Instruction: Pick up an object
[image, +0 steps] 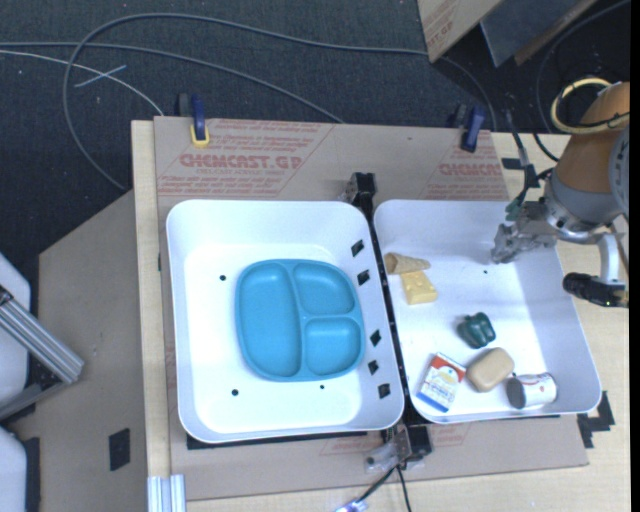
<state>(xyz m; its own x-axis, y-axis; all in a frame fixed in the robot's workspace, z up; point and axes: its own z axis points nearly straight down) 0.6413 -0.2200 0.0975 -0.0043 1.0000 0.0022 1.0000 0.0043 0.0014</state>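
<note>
Lying flat, cheese wedge (419, 289) points toward the bin's far-left.

Grey arm (590, 190) with an orange band, yellow cable loop, and small metallic tool (510, 243).

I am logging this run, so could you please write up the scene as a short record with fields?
left bin: white bin with a blue divided plate
right bin: white bin with two yellow cheese-like pieces, green item, small carton, tan bun-like item, small can
pincer: pincer over the right bin's far part, away from the items
held: nothing visibly held
</note>
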